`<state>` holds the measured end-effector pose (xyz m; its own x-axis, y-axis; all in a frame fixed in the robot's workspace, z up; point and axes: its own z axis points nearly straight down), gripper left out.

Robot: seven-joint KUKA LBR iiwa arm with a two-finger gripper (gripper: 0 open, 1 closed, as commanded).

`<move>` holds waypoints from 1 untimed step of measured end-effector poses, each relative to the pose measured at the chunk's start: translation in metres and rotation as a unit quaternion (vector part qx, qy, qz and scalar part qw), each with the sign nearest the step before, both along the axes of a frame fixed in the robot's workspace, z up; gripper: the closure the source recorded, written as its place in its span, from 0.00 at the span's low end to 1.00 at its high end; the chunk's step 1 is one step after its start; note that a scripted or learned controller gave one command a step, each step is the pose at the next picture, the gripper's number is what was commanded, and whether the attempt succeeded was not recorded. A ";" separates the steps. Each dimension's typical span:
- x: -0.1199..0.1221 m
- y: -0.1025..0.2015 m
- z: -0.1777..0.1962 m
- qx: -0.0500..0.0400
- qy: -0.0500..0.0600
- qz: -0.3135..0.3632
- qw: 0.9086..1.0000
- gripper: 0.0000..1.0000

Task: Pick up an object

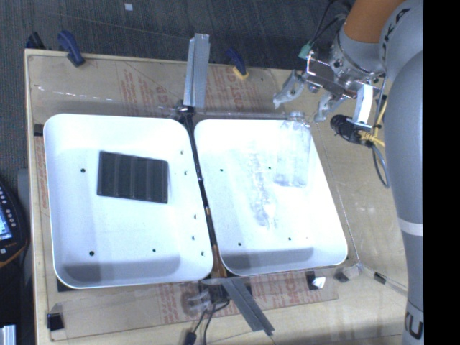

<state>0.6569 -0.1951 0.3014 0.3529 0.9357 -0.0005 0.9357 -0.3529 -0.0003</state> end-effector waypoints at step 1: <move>-0.042 -0.001 -0.011 0.001 0.003 -0.077 0.997 0.00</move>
